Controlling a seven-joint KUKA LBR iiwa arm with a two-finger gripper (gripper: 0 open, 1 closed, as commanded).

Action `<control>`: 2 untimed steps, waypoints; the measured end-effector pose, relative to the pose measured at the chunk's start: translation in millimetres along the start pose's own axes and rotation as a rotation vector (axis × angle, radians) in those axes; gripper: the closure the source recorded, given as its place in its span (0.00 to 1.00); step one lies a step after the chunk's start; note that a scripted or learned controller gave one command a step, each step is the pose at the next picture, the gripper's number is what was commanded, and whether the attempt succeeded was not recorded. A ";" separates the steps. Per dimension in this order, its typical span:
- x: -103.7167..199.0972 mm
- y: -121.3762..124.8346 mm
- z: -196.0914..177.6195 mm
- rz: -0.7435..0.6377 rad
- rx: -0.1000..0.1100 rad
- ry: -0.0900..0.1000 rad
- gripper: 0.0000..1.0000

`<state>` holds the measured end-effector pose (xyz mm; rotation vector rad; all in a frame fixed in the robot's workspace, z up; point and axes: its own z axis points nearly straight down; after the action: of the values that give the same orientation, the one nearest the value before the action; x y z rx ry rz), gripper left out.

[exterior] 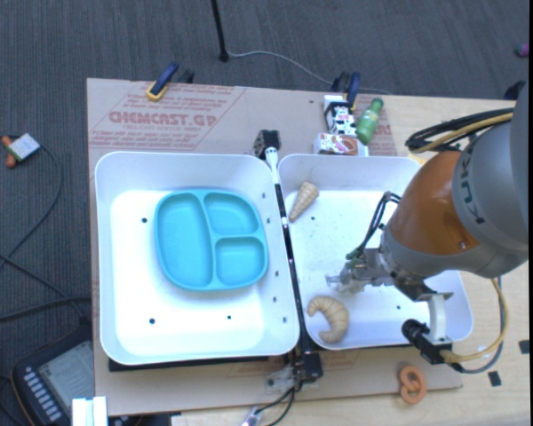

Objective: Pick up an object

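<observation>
Grey arm (480,202) bends low, gripper (342,280) just above croissant (330,316).

The arm (466,207) is cut off by the right edge and hides part of the right bin (338,171); the gripper (351,273) is too small to show its fingers; the bench label (342,131) is unreadable

Grey KUKA arm with orange wrist band (431,216) reaches in from right, bent downward; metal two-finger gripper (348,279) low.
</observation>
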<state>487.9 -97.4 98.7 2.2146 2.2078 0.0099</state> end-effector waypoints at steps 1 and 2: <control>-75.6 -2.5 11.7 -0.002 0.010 0.004 1.00; 7.4 8.6 -85.9 -0.005 0.014 0.006 1.00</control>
<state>495.2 -89.6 184.7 2.2186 2.2236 0.0017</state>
